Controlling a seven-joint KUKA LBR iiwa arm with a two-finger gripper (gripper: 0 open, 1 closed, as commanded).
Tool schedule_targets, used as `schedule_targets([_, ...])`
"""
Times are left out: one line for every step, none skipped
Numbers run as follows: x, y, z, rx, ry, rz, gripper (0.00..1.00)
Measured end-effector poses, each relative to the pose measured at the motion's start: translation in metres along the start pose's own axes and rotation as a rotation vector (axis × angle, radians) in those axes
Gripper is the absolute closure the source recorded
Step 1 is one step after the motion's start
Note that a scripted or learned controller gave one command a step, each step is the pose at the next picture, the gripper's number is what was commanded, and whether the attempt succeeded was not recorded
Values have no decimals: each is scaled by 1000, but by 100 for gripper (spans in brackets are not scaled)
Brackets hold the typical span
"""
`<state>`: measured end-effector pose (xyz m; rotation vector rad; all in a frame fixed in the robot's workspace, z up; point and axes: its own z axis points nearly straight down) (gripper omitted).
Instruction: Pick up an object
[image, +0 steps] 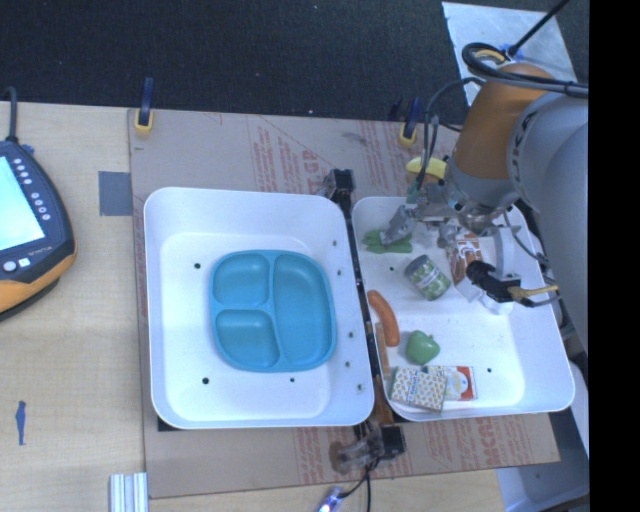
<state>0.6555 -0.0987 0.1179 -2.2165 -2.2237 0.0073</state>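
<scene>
My gripper (426, 226) hangs low over the far end of the right bin (520, 385), under the grey arm with its orange band. Just left of it lies a small green leafy item (380, 241). A green-labelled can (428, 277) lies on its side a little in front of the gripper. A reddish-brown packet (461, 262) sits next to the can, close under the wrist. Further forward are an orange sausage-shaped thing (383, 317), a green pepper (422, 347) and a small printed carton (430, 387). I see nothing held.
The left bin (175, 385) holds a blue divided plate (272, 309). A clamp post (343, 183) stands between the bins at the far edge. An orange-and-black teach pendant (25, 225) lies on the bench at the far left.
</scene>
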Motion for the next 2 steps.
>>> schedule_targets([-25, -34, 26, 0, 0, -1, 0])
schedule_targets([-26, -33, 16, 1, 0, -3, 100])
